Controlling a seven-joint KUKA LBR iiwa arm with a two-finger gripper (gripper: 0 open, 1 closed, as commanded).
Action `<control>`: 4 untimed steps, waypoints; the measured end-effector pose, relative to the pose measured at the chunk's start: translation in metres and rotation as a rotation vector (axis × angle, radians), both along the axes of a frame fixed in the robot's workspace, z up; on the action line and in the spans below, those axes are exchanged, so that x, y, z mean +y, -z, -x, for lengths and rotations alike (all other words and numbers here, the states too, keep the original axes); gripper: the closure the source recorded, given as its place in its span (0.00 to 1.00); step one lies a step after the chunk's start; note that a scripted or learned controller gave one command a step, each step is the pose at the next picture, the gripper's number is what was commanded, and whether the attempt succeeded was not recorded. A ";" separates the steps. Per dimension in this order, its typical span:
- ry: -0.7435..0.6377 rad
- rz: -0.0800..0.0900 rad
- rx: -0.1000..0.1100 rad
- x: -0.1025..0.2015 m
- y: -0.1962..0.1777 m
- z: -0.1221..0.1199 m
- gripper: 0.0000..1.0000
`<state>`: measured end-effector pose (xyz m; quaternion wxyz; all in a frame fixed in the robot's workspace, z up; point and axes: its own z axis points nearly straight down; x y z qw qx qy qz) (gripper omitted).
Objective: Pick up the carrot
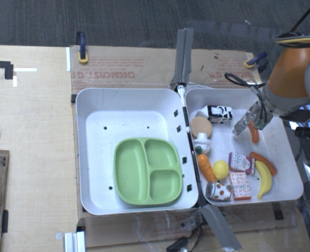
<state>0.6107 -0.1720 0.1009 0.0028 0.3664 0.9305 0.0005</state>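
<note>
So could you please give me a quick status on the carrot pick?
Gripper over right bin, far side. Carrot lying at left wall, untouched. Lemon touching it.

The arm [294,72] enters at the upper right of the frame, its gripper [252,121] angled down-left, something orange-red between its fingers.

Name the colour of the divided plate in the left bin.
Light green plastic divided plate, clearest in the camera view.
</note>
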 end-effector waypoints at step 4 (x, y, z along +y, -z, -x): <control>-0.175 0.001 0.005 0.103 -0.090 0.014 1.00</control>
